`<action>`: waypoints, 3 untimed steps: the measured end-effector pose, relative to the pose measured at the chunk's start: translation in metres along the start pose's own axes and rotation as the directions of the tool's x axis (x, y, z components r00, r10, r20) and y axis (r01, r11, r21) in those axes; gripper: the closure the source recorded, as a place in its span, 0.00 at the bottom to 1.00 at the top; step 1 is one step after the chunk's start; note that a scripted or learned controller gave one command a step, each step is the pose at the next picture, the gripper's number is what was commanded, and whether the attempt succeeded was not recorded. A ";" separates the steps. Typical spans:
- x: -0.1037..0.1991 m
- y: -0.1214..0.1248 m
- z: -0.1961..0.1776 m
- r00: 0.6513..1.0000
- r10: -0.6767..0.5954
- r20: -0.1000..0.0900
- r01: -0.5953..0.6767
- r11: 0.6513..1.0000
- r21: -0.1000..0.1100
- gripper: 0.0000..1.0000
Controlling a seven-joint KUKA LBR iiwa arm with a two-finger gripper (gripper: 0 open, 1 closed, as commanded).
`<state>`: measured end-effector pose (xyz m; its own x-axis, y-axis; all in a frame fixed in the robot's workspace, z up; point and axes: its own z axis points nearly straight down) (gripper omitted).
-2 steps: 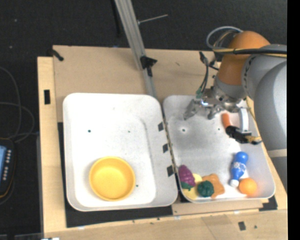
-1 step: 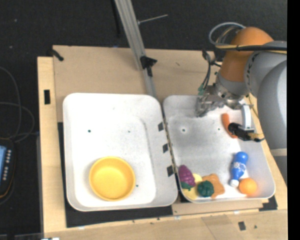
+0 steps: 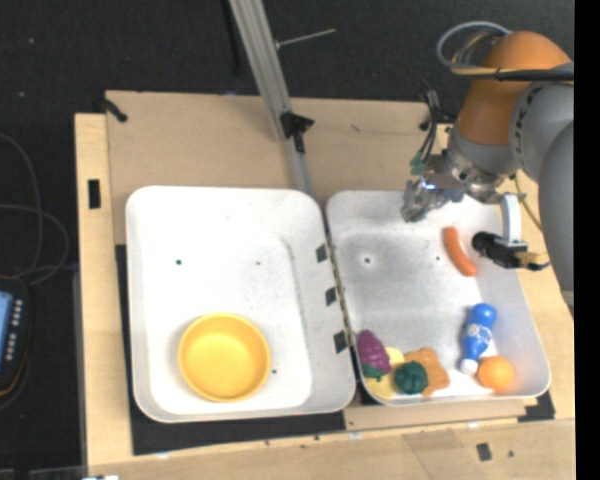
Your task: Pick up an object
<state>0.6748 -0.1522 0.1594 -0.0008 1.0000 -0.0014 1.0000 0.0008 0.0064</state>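
We are looking down on two white bins. The left bin is holding a yellow bowl near its front edge. The right bin is carrying the rest: an orange carrot-like piece toward the far right side, a blue and white bottle with an orange ball just beside it at the front right corner, and along the front edge a purple piece, a dark green piece and an orange-tan piece lying close together. The gripper is hanging over the right bin's far edge, apart from every object. We cannot tell how its jaws are standing.
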 end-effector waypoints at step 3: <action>0.050 -0.027 -0.100 1.000 -0.004 -0.002 0.004 1.000 0.005 1.00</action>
<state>0.6474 -0.1025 0.2592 -0.0052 1.0000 0.0005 1.0000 0.0052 0.0010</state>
